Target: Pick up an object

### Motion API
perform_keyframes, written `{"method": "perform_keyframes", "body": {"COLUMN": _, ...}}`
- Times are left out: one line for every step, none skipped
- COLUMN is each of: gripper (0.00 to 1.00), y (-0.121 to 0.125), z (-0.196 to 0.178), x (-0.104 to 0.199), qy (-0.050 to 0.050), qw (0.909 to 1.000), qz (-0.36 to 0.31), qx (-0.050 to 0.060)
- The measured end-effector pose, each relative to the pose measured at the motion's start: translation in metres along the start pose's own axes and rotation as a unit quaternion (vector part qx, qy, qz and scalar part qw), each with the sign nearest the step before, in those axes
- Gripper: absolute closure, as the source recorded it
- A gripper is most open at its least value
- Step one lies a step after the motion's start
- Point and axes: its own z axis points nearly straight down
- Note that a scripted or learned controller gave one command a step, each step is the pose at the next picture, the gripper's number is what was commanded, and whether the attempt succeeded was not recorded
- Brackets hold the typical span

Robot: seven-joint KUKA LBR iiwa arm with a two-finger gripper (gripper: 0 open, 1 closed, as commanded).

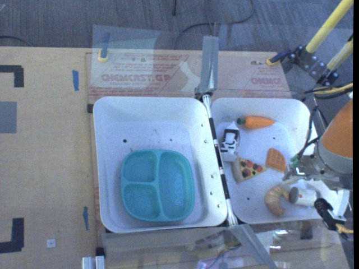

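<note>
- Gripper point(295, 171) sits at the right bin's point(280, 106) right edge; its grip cannot be told.
- Croissant point(276, 198), waffle point(276, 159), pizza slice point(248, 168), carrot point(256, 121) lie nearby.
- Teal tray point(157, 185) fills the left bin point(112, 150).

Two white bins sit side by side on the table: the left bin point(112, 122) and the right bin point(291, 108). The left bin holds one thing, a teal divided plate point(157, 185) with three compartments. The right bin holds six things: one orange carrot point(256, 122) at 12 o'clock, one black-and-white small item point(229, 141) at 10 o'clock, one pizza slice point(248, 168), one waffle piece point(276, 159), one croissant point(275, 199) at 6 o'clock, and one small white bottle-like piece point(303, 196) at 5 o'clock.
</note>
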Motion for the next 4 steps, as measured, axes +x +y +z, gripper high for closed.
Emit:
{"method": "perform_keyframes", "body": {"gripper": 0.0, "y": 0.0, "z": 0.0, "x": 0.0, "qy": 0.0, "qw": 1.0, "qz": 0.0, "qx": 0.0}}
{"method": "perform_keyframes", "body": {"gripper": 0.0, "y": 0.047, "z": 0.011, "x": 0.013, "qy": 0.0, "qw": 1.0, "qz": 0.0, "qx": 0.002}}
{"method": "perform_keyframes", "body": {"gripper": 1.0, "y": 0.048, "z": 0.0, "x": 0.01, "qy": -0.001, "qw": 1.0, "qz": 0.002, "qx": 0.0}}
{"method": "perform_keyframes", "body": {"gripper": 0.0, "y": 0.048, "z": 0.0, "x": 0.01, "qy": -0.001, "qw": 1.0, "qz": 0.002, "qx": 0.0}}
